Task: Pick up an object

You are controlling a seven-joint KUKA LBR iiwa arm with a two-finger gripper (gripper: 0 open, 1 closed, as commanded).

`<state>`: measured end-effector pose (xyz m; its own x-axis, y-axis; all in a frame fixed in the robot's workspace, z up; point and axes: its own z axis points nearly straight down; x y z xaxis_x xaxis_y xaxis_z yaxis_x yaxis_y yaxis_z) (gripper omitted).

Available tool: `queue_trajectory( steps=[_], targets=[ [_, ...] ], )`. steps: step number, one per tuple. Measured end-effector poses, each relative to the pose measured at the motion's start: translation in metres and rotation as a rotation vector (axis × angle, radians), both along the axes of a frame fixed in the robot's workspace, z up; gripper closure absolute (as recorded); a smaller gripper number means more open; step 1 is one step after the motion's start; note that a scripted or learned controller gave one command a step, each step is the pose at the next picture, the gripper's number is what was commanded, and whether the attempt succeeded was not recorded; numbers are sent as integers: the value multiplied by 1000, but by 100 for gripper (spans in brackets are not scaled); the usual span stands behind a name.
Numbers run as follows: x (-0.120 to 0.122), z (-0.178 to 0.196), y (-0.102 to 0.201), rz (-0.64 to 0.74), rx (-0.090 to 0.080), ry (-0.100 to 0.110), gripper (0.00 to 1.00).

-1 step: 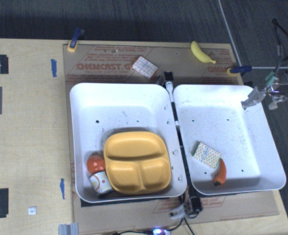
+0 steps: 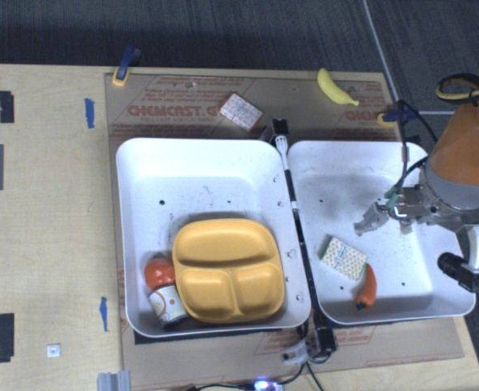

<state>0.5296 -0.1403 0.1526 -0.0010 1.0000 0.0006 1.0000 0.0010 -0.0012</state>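
Nearest to us, along the front edge of the left bin (image 2: 134,169), we see a yellow divided tray (image 2: 227,267) lying flat, and just beside it in the front left corner a small white and orange cup (image 2: 167,304) with a red-orange ball (image 2: 159,273) touching it from behind. In the right bin (image 2: 423,296), close to its front edge, lies a carrot (image 2: 367,287), and just beside the carrot's far end a small patterned packet (image 2: 343,257) rests flat on the bin floor. Farther in, over the middle of the right bin, we see the gripper (image 2: 380,215) at the end of the arm (image 2: 466,149), which comes in over the bin's right edge with its orange band showing; the fingers (image 2: 366,222) point toward the left, apart from the packet and the carrot, with nothing between them, though we cannot tell how wide they stand. Between the two bins a black bar (image 2: 292,198) runs from front to back. Beyond the bins, on the brown cardboard sheet (image 2: 174,108) at the far edge of the desk (image 2: 44,218), lie a small patterned card (image 2: 240,111) near the left bin's far right corner and a banana (image 2: 336,88) behind the right bin.
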Motion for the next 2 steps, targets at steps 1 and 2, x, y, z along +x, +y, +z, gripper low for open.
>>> queue_trajectory(
  steps=[1, 2],
  targets=[
    [-35, -63, 45, -2, -3, -15, 0],
    [-45, -63, 47, -2, -2, -17, 0]
  ],
)
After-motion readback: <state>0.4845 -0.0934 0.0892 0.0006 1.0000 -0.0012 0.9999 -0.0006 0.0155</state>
